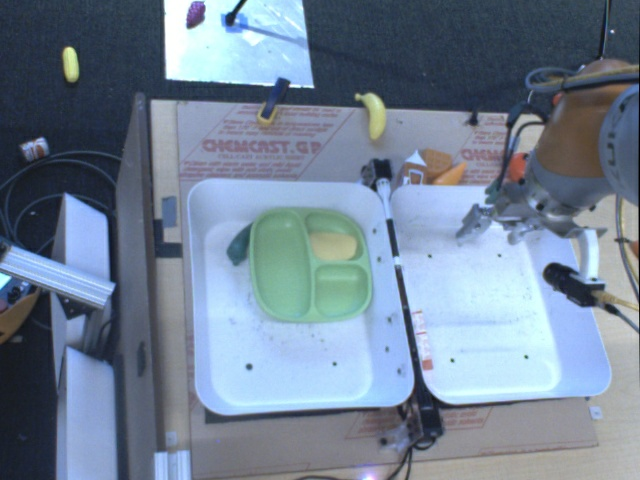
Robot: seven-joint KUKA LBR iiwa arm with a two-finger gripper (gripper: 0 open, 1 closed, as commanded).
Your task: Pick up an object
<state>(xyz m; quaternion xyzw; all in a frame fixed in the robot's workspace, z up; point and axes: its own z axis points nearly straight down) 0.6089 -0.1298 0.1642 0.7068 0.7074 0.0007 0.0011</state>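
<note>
Yellow object (334,245) lies in the upper right compartment of the green divided plate (290,273), long axis running left-right across the view, roughly parallel to the plate's top rim. The plate sits in the left bin (230,368); a dark green item (238,244) pokes out from under the plate's left edge.

Gripper (476,224) hangs over the upper part of the right bin (500,358), pointing down and left. Nothing between its tips; whether the jaws are apart or together, cannot tell.

The 2 bins rest side by side on a cardboard sheet (300,133). A banana (374,114) and an orange piece (450,174) lie on the cardboard behind the bins. Dark carpet (420,28) beyond, with a shiny sheet (270,38) and 1 more small yellow item (70,64).
</note>
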